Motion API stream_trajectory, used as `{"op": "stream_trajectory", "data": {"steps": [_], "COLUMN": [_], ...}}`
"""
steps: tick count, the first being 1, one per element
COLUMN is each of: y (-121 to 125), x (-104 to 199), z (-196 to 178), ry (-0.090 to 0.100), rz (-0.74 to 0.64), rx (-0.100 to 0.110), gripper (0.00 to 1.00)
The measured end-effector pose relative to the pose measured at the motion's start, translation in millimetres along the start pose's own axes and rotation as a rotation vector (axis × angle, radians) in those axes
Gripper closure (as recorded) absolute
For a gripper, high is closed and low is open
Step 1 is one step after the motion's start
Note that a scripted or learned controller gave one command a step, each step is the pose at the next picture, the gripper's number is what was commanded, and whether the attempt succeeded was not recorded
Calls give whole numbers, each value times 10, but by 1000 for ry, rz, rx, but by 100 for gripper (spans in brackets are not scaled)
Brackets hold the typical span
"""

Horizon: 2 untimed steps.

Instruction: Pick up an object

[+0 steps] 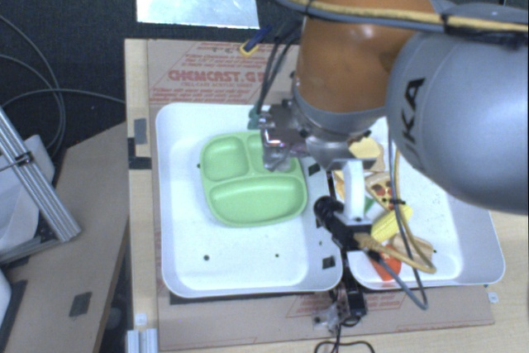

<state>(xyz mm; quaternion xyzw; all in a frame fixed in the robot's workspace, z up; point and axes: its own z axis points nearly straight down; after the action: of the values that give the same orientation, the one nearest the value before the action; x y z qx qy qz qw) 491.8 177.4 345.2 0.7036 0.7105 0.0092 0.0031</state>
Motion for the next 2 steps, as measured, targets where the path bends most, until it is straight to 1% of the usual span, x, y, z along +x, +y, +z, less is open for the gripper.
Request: {"op": "stream_trajectory", "data": {"steps": [1,2], "y": [260,1116], "x": [271,121], "z": [1718,1571], "ry": [-12,-9], "rz": [7,8], "rx": [28,9], "gripper": [100,100]}}
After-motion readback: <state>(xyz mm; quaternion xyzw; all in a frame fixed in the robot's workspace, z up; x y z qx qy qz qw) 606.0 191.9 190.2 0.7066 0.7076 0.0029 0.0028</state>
